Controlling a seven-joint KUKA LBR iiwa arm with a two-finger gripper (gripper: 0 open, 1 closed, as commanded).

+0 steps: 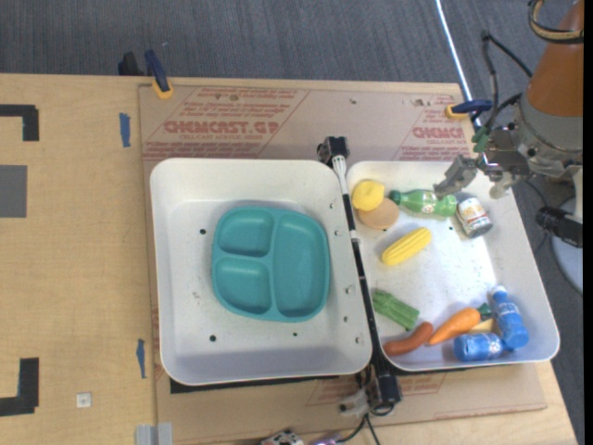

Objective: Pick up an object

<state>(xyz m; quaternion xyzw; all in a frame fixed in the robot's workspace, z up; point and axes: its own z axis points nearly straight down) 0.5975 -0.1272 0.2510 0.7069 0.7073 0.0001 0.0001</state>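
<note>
The end effector [474, 170] hovers over the far edge of the right bin [533, 276]; I cannot tell how it stands. Just below it lie a small can [473, 217] and a green bottle [424, 202]. The can looks light, stiff and smooth, probably slippery; a hold across its round sides seems best. The corn [406, 246] nearby is bumpy plastic.

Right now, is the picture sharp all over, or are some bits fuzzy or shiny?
In the camera view, the teal plate and the toy corn look fairly sharp; the tool is a bit smeared and its parts are hard to make out; the white bin shows soft, even light with faint shadows, no harsh glare.
</note>
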